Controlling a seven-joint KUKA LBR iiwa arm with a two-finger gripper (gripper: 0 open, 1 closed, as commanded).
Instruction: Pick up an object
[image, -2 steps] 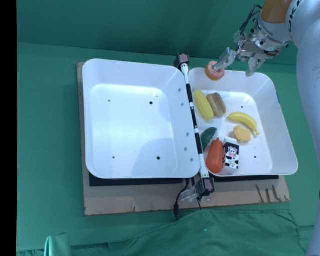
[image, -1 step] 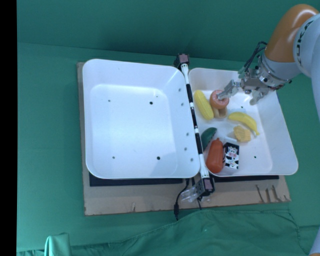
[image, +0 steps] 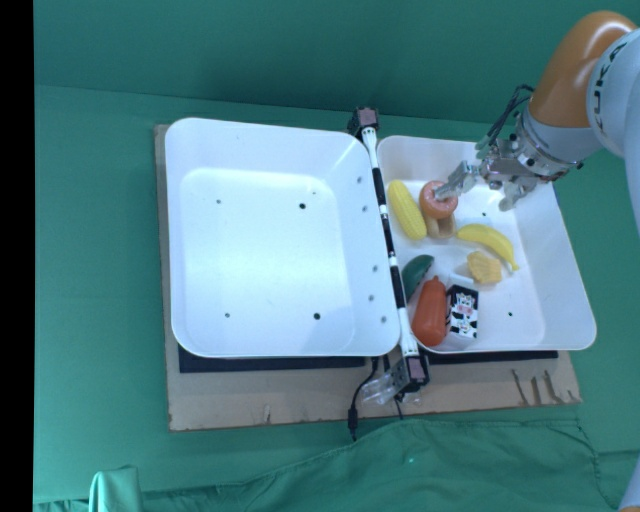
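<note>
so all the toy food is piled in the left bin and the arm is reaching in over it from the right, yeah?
Not quite: the camera view shows the toy food, such as the corn and banana, in the right bin, not the left bin. The arm does reach in over it from the right.

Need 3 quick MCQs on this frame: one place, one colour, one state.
1. Which bin holds the toy food?
A. left bin
B. right bin
C. both

2. What colour is the corn cob?
A. yellow
B. blue
C. white

3. Where is the tool?
A. over the left bin
B. off the bench
C. over the right bin's far end

Key:
B, the items all lie in the right bin.
A, the corn cob is yellow.
C, the tool sits over that bin's far end beside the banana.
</note>
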